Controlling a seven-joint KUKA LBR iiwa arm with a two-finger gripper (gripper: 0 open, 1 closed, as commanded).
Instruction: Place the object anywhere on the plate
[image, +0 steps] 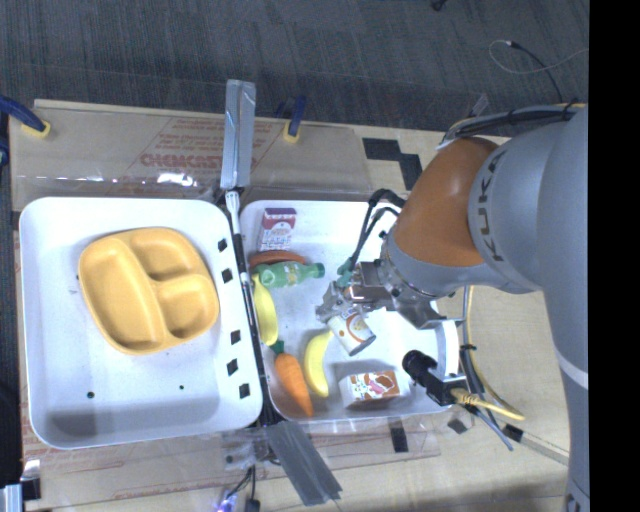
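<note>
Gripper (345, 300) down in the right bin (440, 410), over a small carton (352, 332).

The carton lies tilted mid-bin, long axis seemingly toward the near-right corner; I cannot tell whether the claw grips it. The yellow 3-section plate (147, 288) sits in the left bin (60, 400).

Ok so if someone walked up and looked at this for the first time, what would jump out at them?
Probably the big grey arm with its orange band reaching in from the right, its gripper low over the right bin. Next, the yellow divided plate sitting alone in the left bin. Then the clutter beneath the gripper: bananas, a carrot and small cartons.
</note>
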